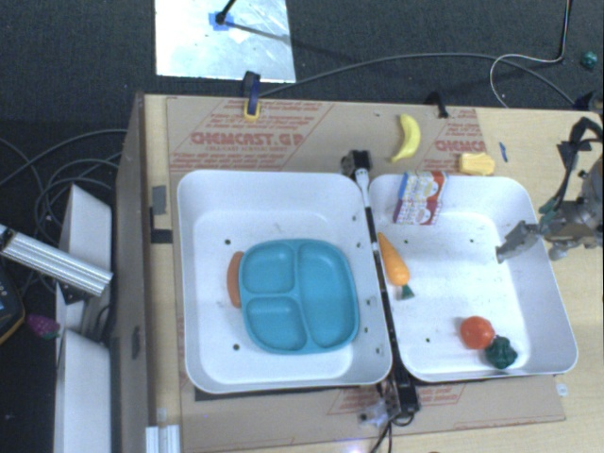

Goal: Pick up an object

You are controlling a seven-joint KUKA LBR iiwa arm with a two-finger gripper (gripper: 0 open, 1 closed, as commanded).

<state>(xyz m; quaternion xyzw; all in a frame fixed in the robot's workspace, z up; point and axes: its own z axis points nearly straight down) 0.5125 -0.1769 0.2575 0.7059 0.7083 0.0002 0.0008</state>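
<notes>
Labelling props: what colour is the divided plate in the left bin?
Light blue; the divided plastic plate shows best in the camera view.

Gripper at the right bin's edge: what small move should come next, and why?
Probably ease the gripper toward the bin's near corner, until it is above the tomato. It sits over the right bin, and I see nothing between its fingers. The tomato lies in open floor, just touching the broccoli, well apart from the carrot.
</notes>
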